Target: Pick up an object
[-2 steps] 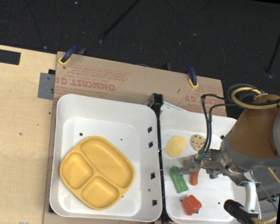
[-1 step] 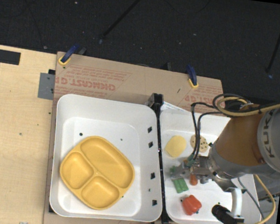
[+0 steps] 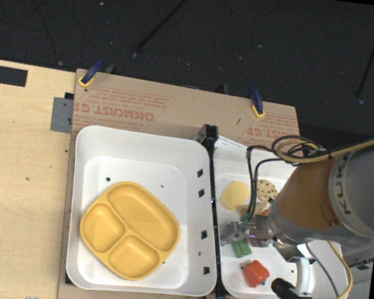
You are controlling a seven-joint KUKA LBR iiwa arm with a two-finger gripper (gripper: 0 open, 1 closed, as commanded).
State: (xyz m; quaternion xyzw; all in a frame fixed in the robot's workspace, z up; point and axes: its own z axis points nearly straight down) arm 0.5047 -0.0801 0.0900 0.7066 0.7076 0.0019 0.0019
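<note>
The right bin (image 3: 223,282) holds several small things. A pale yellow rounded object (image 3: 234,194) lies near its far left side, with a speckled brown disc (image 3: 266,188) just to its right. A small green piece (image 3: 240,248) sits near the middle, and a red-orange block (image 3: 255,273) lies toward the front. My gripper (image 3: 241,232) is low in this bin, right over the green piece and just in front of the yellow object. The grey arm with its orange band (image 3: 304,196) covers the bin's right half.
The left bin (image 3: 91,146) carries a yellow three-compartment plate (image 3: 129,229). A black divider bar (image 3: 208,204) runs between the two bins. Brown cardboard (image 3: 179,110), held by blue-and-yellow clamps, lies under and behind the bins.
</note>
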